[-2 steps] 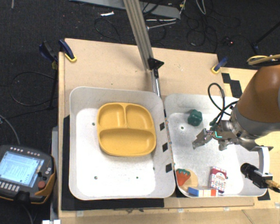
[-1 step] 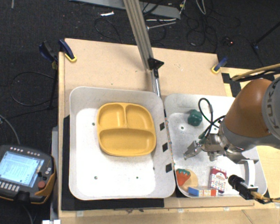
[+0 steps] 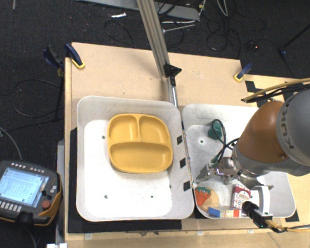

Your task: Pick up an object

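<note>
My gripper [image 3: 208, 171] hangs low in the right bin [image 3: 196, 129], its metal fingers pointing left near the bin's left wall. Just below it lie an orange-red object with a green tip [image 3: 203, 193] and a tan piece [image 3: 213, 201]. A blue-and-white item [image 3: 224, 212] and a red-and-white packet [image 3: 239, 197] lie along the bin's front edge. A dark green object [image 3: 216, 129] rests at the back of the bin. Nothing shows between the fingers.
The left bin [image 3: 91, 143] holds a yellow divided plate [image 3: 140, 143]. A metal pole [image 3: 156, 37] slants over the bench from the back. The orange wrist band [image 3: 267, 135] and grey arm cover the right bin's right side. A teach pendant [image 3: 20, 188] sits at lower left.
</note>
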### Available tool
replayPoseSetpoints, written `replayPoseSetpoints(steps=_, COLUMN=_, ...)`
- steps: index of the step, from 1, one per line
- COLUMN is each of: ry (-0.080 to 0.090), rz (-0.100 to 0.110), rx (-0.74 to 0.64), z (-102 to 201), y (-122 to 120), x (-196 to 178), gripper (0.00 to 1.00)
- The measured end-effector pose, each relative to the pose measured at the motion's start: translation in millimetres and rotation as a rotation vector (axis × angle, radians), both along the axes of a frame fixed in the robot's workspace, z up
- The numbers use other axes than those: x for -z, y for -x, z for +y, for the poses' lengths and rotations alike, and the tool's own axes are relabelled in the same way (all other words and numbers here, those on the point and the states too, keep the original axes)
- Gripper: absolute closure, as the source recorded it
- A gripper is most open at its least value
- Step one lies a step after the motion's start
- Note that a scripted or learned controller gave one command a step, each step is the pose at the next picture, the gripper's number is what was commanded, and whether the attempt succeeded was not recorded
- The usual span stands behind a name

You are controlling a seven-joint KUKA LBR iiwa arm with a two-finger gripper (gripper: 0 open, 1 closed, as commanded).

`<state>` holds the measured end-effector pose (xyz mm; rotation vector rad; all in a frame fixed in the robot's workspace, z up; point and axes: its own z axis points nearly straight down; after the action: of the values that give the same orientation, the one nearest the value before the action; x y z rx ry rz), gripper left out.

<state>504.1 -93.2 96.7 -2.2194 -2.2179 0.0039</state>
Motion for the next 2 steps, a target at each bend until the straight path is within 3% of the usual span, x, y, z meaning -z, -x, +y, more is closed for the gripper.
replayPoseSetpoints(steps=1, ry=0.001, rz=-0.005, rx=0.001, z=0, y=-1, x=-12, gripper=1.00)
replayPoseSetpoints(steps=2, ry=0.002, rz=-0.009, rx=0.001, z=-9, y=2, x=-66, gripper=1.00)
